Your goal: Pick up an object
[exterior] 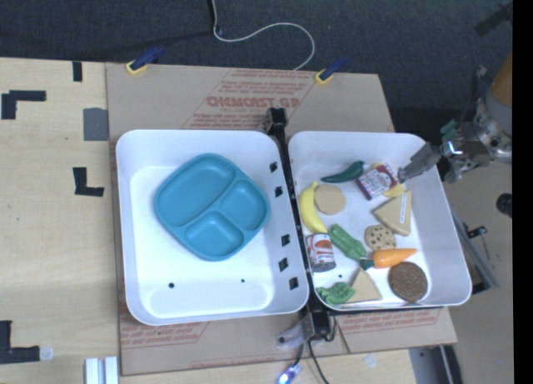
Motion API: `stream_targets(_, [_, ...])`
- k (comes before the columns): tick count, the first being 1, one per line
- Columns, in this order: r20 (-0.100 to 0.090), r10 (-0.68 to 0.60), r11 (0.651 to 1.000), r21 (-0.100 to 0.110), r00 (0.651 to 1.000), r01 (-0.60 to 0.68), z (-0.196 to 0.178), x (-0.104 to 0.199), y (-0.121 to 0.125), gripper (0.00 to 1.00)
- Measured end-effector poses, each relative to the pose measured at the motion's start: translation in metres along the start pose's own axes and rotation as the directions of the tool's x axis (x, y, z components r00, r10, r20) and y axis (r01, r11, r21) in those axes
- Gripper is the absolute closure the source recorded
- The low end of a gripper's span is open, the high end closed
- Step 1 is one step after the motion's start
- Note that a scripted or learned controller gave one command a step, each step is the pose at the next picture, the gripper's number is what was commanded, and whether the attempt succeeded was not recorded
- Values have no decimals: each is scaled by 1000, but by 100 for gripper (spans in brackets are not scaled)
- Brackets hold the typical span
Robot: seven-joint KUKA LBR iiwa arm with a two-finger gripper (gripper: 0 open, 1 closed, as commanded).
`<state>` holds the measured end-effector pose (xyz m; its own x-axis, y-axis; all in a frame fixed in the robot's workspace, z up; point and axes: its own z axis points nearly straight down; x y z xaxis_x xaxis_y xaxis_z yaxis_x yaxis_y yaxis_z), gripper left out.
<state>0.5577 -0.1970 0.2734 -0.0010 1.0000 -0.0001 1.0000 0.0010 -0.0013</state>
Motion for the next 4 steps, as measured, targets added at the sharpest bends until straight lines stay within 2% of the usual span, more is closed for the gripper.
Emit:
stream_targets(1, [-3, -9, 1000, -5, 1000, 9, -73, 98, -72, 0])
stream_targets(2, [0, -2, 1000, 1, 1000, 2, -78, 93, -70, 100])
stream_targets(3, [-2, -6, 1000, 7, 1000, 6, -19, 158, -75, 100])
stream_targets(4, [-2, -6, 1000, 7, 1000, 6, 23, 221, -75, 100])
